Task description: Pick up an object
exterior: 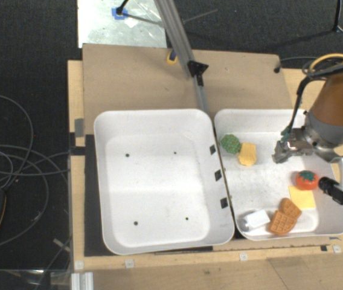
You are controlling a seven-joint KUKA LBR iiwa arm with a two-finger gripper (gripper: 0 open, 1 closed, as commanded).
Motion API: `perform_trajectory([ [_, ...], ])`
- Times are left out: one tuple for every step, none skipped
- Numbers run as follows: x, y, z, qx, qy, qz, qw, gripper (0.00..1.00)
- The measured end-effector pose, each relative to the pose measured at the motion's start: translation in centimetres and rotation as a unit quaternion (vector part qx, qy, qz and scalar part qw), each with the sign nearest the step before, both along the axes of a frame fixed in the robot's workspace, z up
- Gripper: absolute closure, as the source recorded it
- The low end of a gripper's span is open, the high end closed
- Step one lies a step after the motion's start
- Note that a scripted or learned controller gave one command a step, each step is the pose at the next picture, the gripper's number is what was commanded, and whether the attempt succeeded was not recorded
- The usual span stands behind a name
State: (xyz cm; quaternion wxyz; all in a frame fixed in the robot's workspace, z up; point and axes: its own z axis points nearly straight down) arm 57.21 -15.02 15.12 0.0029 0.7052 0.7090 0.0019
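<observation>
Two shallow white bins sat side by side on the desk (244,71); the left bin (159,180) showed only small dark specks on its floor; the right bin (262,116) held six objects: a green broccoli piece (230,143) at 10 o'clock, a yellow block (247,154) touching it, a red tomato (306,179) at 3 o'clock, a yellow cheese slice (302,197) just below, a waffle (285,216) and a white block (256,220) at 6 o'clock; the gripper (283,150) hovered over the bin's upper right, gripping nothing visible; whether it was apart or together could not be told.
</observation>
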Motion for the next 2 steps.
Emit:
perform_trajectory([
  [0.8,0.0,4.5,-0.0001,0.000,0.000,1.0000,1.00],
  [1.1,0.8,10.6,-0.0003,-0.001,0.000,1.0000,1.00],
])
